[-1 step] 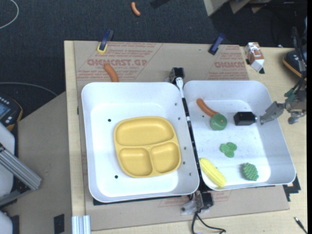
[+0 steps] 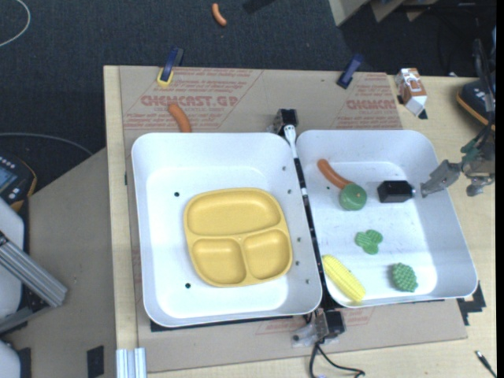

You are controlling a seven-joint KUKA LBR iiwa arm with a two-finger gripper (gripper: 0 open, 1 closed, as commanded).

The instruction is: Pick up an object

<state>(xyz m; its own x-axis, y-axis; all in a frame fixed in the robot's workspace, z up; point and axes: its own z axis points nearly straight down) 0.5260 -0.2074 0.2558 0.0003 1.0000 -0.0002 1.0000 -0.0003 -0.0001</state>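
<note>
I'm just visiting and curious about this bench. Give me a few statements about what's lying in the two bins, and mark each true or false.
1. The yellow divided plate lies in the left bin. True.
2. The corn cob lies on the yellow plate. False: it lies in the right bin, at its near left corner.
3. A black block lies in the right bin. True.
4. The green ball lies outside both bins. False: it is in the right bin, beside the orange sausage.

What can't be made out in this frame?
- Claw: cut off by the camera view's right edge; open or shut cannot be told.
- Small box on the bench: print too small to read.
- Black block in the right bin: too dark to identify.
</note>
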